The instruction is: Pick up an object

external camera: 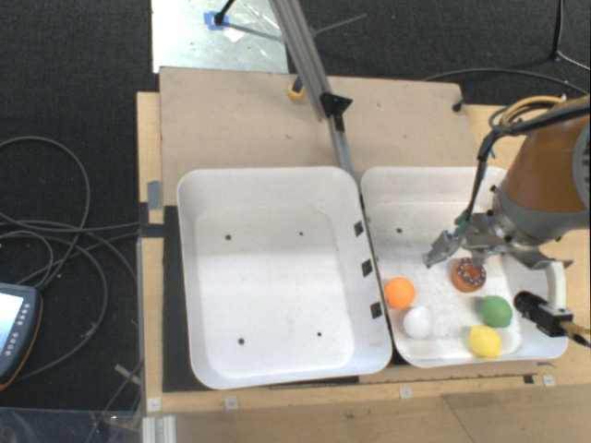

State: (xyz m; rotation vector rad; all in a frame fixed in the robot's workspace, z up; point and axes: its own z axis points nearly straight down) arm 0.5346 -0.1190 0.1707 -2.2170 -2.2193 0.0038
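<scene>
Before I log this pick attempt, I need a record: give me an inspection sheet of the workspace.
Surface: bench bearing left bin and right bin.
Job's things: orange ball, white ball, green ball, yellow ball and brown ring-shaped object, all in right bin.
Clutter: nothing seen.
Grippers: gripper over right bin, beside brown object.
Cables: loops on floor; bundle on arm.
Surroundings: dark carpet, handheld screen, metal pole.
</scene>
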